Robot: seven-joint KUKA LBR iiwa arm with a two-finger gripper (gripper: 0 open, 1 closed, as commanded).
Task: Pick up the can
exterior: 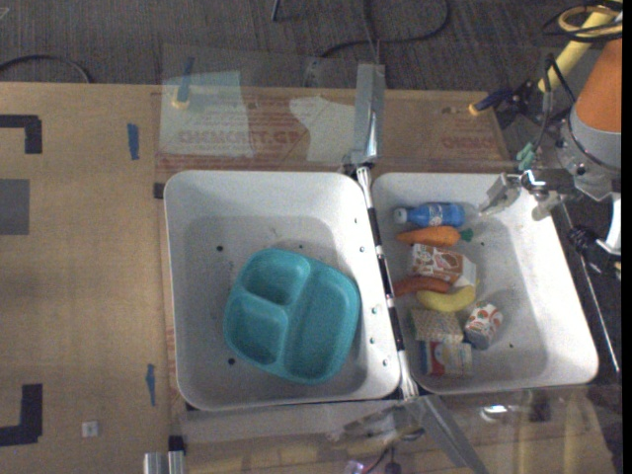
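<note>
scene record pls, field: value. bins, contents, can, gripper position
left bin: teal divided tray
right bin: blue bottle, carrot, banana, small cartons, can
can: lying near the bin's middle, just right of the banana, apart from the gripper
gripper: at the right bin's top-right rim, above the pile, holding nothing
task state: can not yet picked

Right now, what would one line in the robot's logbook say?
gripper: over right bin's upper right edge, holding nothing | can: lying in right bin, untouched | teal tray: in left bin
</note>
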